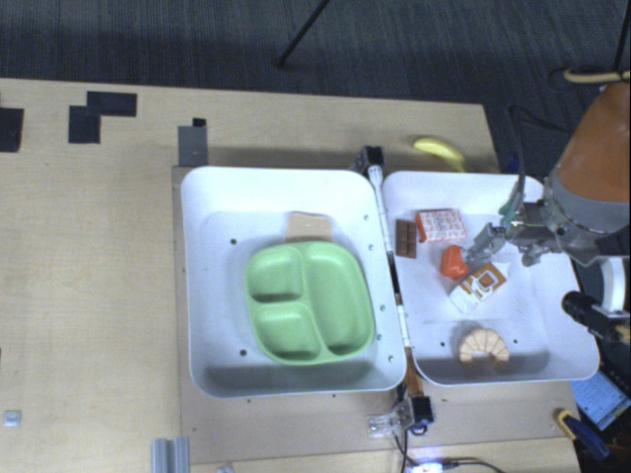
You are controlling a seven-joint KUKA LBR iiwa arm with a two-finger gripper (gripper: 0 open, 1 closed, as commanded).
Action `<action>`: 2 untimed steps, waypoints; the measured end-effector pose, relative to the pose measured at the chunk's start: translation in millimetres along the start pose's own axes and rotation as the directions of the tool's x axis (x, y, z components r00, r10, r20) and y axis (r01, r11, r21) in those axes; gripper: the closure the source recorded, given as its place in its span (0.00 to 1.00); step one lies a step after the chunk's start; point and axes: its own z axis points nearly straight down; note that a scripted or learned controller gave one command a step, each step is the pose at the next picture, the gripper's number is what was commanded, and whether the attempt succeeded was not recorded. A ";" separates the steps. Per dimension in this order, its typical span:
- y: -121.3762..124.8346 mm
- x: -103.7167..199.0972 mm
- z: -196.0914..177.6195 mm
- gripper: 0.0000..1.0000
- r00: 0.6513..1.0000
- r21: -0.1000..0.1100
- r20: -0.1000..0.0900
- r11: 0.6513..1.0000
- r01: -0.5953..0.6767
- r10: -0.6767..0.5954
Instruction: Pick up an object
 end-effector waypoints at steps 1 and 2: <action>19.6 9.8 112.7 0.00 1.000 -0.027 0.009 1.000 -0.002 0.002; 22.1 8.7 99.8 1.00 1.000 -0.034 0.012 0.999 -0.002 0.002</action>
